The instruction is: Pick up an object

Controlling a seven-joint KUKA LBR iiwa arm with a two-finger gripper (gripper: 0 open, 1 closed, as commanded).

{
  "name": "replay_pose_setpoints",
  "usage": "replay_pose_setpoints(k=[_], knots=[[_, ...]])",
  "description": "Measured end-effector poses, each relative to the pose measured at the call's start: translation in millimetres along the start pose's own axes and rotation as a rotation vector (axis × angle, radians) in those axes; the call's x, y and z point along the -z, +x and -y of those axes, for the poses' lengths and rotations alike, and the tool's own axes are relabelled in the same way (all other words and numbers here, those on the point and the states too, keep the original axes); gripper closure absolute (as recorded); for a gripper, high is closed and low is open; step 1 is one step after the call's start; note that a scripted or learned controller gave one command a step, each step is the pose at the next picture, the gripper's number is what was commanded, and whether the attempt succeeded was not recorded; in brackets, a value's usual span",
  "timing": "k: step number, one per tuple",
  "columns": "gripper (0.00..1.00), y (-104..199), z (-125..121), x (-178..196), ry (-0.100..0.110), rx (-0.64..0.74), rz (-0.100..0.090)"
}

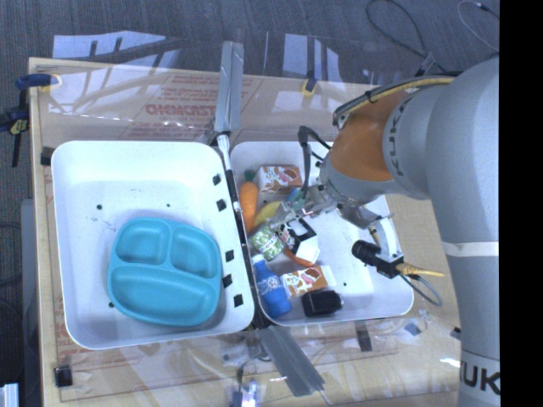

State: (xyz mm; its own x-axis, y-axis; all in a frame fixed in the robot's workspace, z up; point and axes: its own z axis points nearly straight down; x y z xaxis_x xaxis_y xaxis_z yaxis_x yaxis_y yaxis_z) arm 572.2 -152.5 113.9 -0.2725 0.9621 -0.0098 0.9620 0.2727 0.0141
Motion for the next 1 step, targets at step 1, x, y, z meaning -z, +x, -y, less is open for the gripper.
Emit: replay_pose_setpoints(k=[1], knots=[[1.0, 42.5, -18.2, 106.7, 0.015, -0.025, -0.01]])
